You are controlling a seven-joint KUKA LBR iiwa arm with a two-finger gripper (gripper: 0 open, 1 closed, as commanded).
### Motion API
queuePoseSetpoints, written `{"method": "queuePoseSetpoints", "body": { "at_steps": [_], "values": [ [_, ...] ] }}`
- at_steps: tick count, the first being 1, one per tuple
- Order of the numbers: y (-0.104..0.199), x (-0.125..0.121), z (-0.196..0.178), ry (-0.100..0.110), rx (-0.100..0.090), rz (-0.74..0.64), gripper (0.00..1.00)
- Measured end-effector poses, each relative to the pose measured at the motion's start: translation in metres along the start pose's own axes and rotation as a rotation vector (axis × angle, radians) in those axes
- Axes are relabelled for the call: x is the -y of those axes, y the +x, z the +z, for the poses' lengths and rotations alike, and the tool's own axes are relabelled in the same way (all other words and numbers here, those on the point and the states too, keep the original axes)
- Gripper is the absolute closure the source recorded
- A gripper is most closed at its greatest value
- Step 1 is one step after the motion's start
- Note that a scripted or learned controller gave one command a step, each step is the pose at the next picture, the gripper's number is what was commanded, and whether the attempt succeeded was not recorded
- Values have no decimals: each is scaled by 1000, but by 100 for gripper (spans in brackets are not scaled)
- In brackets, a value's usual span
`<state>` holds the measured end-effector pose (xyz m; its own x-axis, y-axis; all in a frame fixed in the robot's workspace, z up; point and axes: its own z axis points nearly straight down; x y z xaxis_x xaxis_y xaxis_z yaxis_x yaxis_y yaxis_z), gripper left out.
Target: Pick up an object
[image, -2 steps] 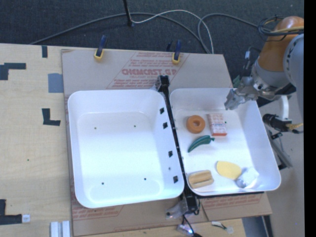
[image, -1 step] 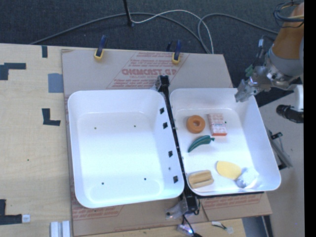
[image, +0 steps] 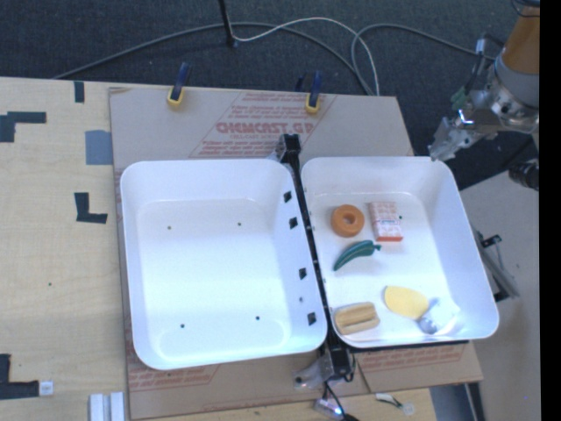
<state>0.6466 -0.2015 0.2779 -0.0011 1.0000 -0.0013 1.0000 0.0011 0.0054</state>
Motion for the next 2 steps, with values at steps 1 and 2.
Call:
{"method": "queuePoseSetpoints", "body": {
  "at_steps": [1, 2],
  "values": [
    [47, 2, 14, 6, -2, -3, 100],
    [92, -4, 24, 7, -2, -3, 100]
  ]
}}
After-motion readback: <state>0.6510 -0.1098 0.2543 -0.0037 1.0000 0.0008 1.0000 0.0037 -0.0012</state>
